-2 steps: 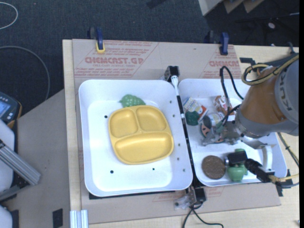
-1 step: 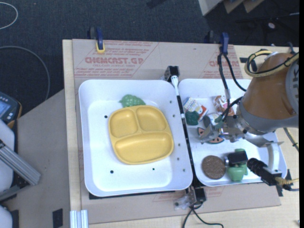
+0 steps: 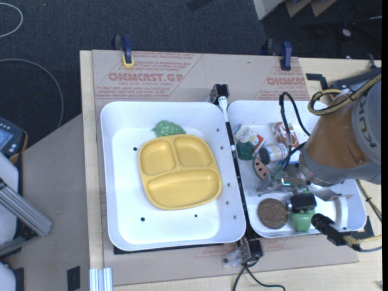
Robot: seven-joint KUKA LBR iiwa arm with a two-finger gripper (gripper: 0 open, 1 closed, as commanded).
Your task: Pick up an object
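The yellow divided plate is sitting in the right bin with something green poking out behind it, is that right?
Not quite. The yellow divided plate sits in the left bin, not the right one. The green thing does poke out behind it, as the camera view shows.

You had even, fairly bright light from overhead, soft enough that the two shallow white plastic bins (image 3: 121, 180) threw only thin shadows along their rims onto the pale wooden tabletop (image 3: 91, 162). The left bin's floor ran close to washed out, with a mild sheen on the yellow three-compartment plastic tray (image 3: 179, 171). The dark blue carpeted floor (image 3: 54, 29) stayed dim by comparison. Your focus was a little soft throughout, and the small cluttered items under the grey arm with the orange band (image 3: 342, 141) sat in its shade, hard to resolve.
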